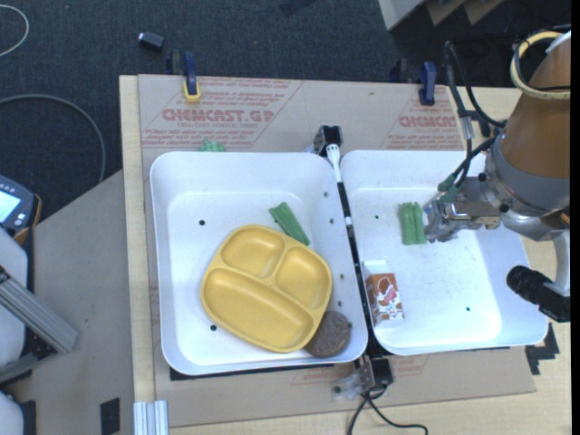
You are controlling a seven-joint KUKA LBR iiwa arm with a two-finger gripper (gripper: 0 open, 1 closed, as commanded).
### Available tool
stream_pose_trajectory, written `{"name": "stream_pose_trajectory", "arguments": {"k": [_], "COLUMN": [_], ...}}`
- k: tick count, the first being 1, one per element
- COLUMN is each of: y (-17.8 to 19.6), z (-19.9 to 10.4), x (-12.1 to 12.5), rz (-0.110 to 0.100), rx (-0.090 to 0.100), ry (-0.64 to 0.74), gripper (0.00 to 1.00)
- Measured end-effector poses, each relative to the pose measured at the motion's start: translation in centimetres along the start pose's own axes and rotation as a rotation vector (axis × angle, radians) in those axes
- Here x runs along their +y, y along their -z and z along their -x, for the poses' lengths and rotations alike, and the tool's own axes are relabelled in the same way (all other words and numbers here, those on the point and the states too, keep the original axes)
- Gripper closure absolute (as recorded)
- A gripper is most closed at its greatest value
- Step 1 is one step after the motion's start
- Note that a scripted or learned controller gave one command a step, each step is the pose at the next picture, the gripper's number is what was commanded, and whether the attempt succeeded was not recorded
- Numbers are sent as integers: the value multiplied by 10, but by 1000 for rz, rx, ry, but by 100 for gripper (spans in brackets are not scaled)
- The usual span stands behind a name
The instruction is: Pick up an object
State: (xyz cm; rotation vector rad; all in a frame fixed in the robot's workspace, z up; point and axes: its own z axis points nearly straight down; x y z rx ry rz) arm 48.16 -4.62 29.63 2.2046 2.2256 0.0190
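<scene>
1. In the left bin we see a yellow divided plate lying flat across most of the floor, with a green strip just beyond its far edge and a brown round cookie-like piece tucked against its near right corner.
2. Between the two bins runs a thin black-and-white rod, lying along the shared rims.
3. In the right bin we find a small printed packet near the left wall, well apart from the arm.
4. Farther back in the right bin lies a green ridged block, the object we judge the arm is going for.
5. The gripper sits low over the bin floor just right of that block, close to it or touching it; we cannot tell whether it is spread or closed, as the wrist body hides it.
6. We see nothing lifted: the block rests on the bin floor, so we judge the pick not yet made, with the grasp and lift left to do.
7. Around the block the floor is bare, so little stands in the way; the left wall and the rod lie just beyond it, and a push could slide it toward them.
</scene>
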Motion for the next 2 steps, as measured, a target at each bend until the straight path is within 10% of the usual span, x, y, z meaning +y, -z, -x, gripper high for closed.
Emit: {"name": "stream_pose_trajectory", "arguments": {"k": [1, 2], "y": [-42, 98], "z": [-70, -96], "x": [-1, 2], "rz": [-21, 3], "rx": [1, 1], "ry": [-2, -4], "gripper": [100, 100]}}
